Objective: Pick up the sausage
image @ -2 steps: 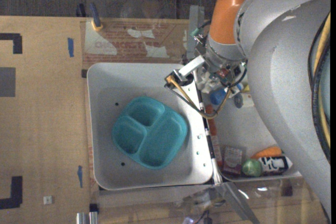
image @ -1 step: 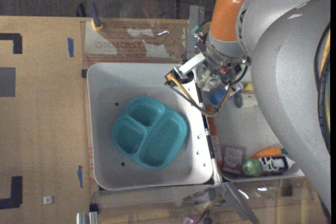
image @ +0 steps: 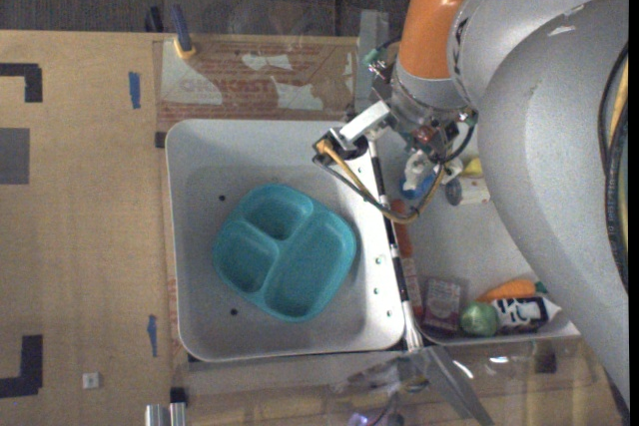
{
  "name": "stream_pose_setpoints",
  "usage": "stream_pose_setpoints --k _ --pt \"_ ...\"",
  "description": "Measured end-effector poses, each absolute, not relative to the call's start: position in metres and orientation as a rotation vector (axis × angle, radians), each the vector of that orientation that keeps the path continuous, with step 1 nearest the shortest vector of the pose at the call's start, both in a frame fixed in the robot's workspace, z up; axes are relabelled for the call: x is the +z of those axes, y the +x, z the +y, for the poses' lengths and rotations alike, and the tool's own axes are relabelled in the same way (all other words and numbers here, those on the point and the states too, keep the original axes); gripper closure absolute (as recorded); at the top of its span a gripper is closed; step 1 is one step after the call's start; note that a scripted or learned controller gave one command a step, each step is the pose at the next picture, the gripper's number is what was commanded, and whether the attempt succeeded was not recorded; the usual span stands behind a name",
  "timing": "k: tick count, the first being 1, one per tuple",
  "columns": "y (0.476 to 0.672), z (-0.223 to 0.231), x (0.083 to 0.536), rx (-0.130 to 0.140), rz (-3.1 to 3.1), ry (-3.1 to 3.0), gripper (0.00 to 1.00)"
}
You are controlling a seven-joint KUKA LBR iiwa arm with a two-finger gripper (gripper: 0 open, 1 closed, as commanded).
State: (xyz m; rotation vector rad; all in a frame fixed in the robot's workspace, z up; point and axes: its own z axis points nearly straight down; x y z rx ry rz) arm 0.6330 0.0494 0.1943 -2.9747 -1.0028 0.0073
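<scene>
The arm reaches in from the right, its orange band point(image: 439, 15) above the wrist. The gripper point(image: 407, 187) hangs over the rim between the two bins, at the left edge of the right bin point(image: 469, 244). Cables and wrist parts crowd the view there. A thin reddish-brown thing that looks like the sausage point(image: 401, 236) lies along the dividing rim just below the gripper, partly hidden by it. A small blue and white object point(image: 414, 175) sits right at the gripper; I cannot tell whether it is held.
A teal divided plate point(image: 287, 250) lies in the left bin point(image: 200, 165). The right bin's front corner holds a carrot point(image: 509, 290), a green round fruit point(image: 479, 318), a black and white carton point(image: 521, 312) and a pinkish packet point(image: 442, 296). The arm covers most of the right bin.
</scene>
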Motion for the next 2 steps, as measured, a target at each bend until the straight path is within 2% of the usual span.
stream_pose_setpoints --k 1,2 --pt "0.607 -0.022 0.212 0.006 -0.754 -3.047 0.0" --pt "0.584 -0.119 0.197 0.006 -0.362 -3.118 0.0"
